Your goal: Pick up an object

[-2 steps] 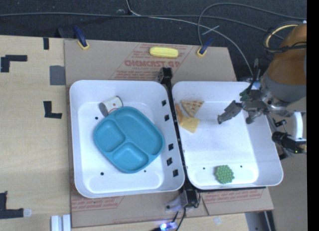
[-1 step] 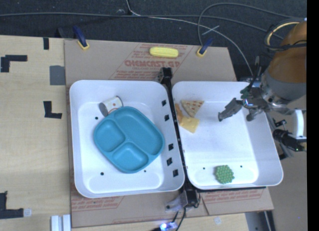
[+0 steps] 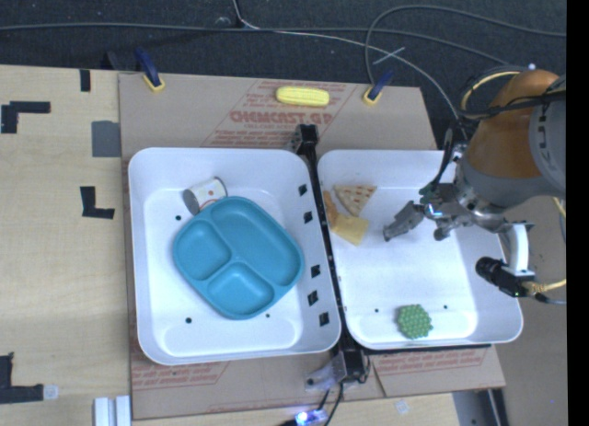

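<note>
Camera view has my arm (image 3: 511,153) reaching in from the right over the right bin (image 3: 460,323), with the pincer (image 3: 425,219) hanging above bare white floor near the bin's middle. I see two dark fingers, one pointing left and down toward the yellow wedges, another shorter one to its right, so I read the pincer as spread, with nothing between the fingers.

I judge this as the approach step: no object is picked yet. Nearest candidates are the pale yellow block (image 3: 348,228) and the tan waffle-like piece (image 3: 354,198), touching each other against the bin's left wall, just left of the pincer. A green knobbly ball (image 3: 414,321) sits near the front edge, well apart. My next move calls for shifting left, lining the fingers across one piece and descending; the wall leaves little room.

Left bin (image 3: 147,231) carries a blue divided tray (image 3: 237,256) and a small tipped cup (image 3: 204,195). Both bins rest on cardboard (image 3: 239,111) over the wooden desk (image 3: 55,259); a yellow corn-like toy (image 3: 302,97) lies behind them.
</note>
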Robot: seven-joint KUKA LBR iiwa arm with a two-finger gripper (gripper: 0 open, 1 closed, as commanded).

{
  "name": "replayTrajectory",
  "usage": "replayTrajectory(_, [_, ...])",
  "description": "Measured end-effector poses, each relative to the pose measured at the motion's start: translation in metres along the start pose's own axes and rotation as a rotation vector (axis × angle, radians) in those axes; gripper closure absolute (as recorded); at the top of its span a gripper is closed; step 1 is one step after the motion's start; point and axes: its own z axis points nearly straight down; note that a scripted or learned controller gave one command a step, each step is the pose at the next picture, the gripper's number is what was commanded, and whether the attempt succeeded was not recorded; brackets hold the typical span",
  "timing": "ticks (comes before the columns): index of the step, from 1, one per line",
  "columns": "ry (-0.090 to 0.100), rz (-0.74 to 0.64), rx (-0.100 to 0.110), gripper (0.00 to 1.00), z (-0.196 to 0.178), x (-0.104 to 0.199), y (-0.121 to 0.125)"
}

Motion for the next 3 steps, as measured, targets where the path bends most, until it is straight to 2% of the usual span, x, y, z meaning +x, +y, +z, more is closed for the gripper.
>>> replayTrajectory(1, [-0.001,0.001,-0.001,0.00,0.058,-0.005,0.006])
replayTrajectory(2, [-0.003,0.000,-0.008,0.00,0.078,-0.005,0.007])
replayTrajectory(3, [-0.005,0.000,-0.011,1.00,0.066,-0.005,0.007])
